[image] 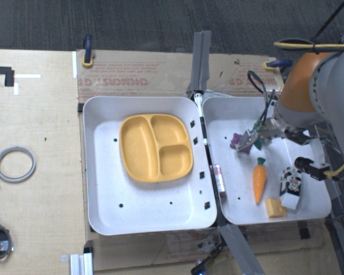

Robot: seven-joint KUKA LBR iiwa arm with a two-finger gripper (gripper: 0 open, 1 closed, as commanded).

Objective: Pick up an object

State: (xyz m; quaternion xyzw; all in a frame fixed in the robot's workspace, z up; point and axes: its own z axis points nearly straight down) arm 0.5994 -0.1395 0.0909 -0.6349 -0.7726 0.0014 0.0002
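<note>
Item 1: two-finger gripper (253, 137) over small purple-and-green toy (241, 141); finger state indeterminate. Risk: off-centre closure nudges toy aside, missing grasp.

On the desk (34, 107) 2 bins sit side by side. The left bin (103, 211) holds a 3-compartment plate (156, 147) toward its back. In the right bin (229, 208), a carrot (259, 180) lies near the middle, a block (275, 207) at the front, a carton (290, 184) right of the carrot, and the claw (249, 140) over a small toy (238, 141) behind the carrot. A tape roll (14, 164) lies far left on the desk.
</note>
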